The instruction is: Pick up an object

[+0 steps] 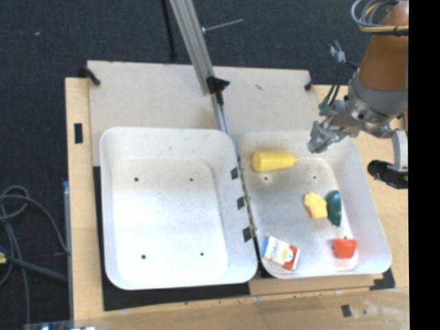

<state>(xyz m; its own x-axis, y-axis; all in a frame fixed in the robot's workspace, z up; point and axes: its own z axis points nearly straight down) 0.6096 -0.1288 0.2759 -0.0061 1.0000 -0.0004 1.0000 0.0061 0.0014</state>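
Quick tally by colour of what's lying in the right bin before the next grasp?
Yellow: 2, the cone-shaped piece and the small chunk
Green: 1, the dark green piece
Red-orange: 1, the small piece
Red and white: 1, the little carton
Total: 5

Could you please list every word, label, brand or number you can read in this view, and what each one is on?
No text in this view can be read.
The small red and white carton in the right bin carries printing, too small and blurred to read.
The yellow bottle shows no label.
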